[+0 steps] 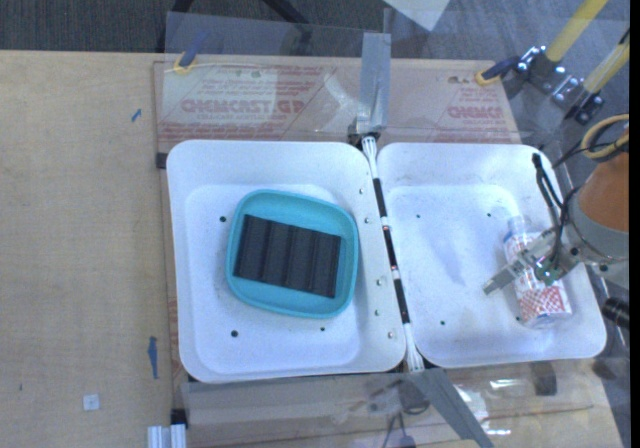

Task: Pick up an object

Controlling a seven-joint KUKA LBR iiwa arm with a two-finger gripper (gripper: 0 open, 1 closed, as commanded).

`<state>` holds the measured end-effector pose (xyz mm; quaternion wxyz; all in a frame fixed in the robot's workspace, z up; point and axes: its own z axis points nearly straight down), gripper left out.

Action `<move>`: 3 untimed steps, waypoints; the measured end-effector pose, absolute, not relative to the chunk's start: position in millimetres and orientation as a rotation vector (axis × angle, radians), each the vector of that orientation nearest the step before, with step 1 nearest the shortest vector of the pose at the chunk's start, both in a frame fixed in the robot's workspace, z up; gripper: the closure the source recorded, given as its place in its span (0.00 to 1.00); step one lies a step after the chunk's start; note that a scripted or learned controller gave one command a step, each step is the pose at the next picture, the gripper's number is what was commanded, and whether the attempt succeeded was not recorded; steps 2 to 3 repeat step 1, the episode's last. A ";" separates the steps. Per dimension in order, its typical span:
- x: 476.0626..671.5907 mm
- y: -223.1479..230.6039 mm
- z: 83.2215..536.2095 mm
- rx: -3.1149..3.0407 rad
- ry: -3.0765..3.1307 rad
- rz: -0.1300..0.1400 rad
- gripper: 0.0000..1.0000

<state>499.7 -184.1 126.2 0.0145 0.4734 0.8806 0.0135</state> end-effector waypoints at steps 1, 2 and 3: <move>507.6 -190.7 122.9 1.450 2.735 0.053 0.00; 507.6 -190.7 122.9 1.450 2.735 0.053 0.00; 507.6 -190.7 122.9 1.450 2.735 0.053 0.00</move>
